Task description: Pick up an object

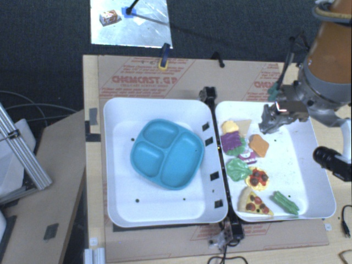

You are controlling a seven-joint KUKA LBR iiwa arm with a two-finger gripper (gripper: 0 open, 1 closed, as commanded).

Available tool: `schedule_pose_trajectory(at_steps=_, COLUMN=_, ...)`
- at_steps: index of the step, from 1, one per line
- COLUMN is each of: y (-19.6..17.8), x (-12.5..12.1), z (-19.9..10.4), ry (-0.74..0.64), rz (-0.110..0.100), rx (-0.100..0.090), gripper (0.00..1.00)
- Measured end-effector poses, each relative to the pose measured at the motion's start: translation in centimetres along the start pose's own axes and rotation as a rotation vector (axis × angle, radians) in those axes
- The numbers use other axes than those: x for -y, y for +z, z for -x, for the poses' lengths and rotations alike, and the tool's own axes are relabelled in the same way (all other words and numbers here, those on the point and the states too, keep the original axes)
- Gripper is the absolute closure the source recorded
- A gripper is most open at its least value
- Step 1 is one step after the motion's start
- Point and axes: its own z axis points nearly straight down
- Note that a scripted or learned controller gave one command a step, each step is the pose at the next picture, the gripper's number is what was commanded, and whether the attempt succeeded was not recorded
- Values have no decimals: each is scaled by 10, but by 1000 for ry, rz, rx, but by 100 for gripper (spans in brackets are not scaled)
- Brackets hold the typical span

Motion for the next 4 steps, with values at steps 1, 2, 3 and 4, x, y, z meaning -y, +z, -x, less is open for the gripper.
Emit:
schedule_pose_trajectory(at_steps=1, y=83, x=0, z=-22, ry=-3, rz=-5, rx=-1, gripper=100)
schedule_pose_trajectory(at_steps=2, y=143, x=-24, z=-8, ry=0, rz=-1, rx=0, gripper=100)
schedule_pose_trajectory(at_steps=3, y=-16, x=-9, z=-60, ry=-11, rz=20, rx=-6, gripper=100)
schedule_pose_trajectory(at_steps=4, y=-59, x=-19, z=-145, ry=-13, rz=8, rx=-5, gripper=100)
